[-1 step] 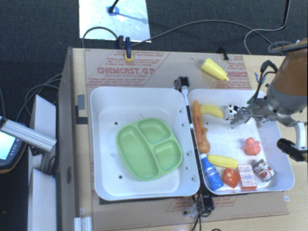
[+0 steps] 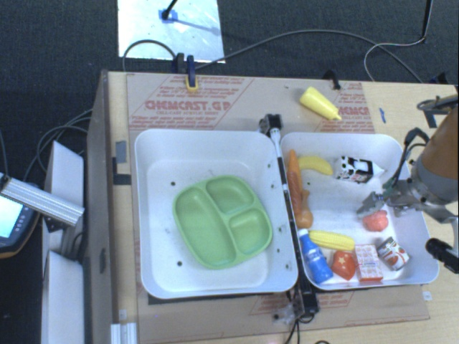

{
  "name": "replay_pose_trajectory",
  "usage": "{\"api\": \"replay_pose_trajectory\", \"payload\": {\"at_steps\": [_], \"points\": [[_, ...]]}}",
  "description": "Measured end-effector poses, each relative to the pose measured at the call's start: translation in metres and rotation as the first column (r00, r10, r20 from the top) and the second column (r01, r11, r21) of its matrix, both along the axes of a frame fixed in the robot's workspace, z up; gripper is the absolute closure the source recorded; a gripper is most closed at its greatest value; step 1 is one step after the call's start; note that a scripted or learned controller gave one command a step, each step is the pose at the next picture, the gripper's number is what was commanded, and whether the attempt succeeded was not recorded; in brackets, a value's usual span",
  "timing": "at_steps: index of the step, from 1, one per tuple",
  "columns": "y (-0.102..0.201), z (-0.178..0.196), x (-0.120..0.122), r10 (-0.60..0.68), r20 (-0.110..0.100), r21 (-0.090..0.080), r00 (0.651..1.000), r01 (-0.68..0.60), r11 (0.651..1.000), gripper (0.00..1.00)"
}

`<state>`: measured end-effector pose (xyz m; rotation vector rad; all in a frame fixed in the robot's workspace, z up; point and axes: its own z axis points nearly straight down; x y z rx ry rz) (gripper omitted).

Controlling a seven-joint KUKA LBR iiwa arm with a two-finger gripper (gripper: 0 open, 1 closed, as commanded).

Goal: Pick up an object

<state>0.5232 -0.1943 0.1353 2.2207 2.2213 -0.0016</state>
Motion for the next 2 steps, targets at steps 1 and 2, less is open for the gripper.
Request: {"api": "replay_pose_trajectory", "payload": {"at_steps": [1, 2], "points": [[-0.012, -0.051, -0.007, 0.001, 0.002, 0.000, 1.000, -0.001, 1.000, 0.00], [-0.013, -0.040, -0.005, 0.001, 0.005, 0.000, 1.000, -0.001, 1.000, 1.00]]}}
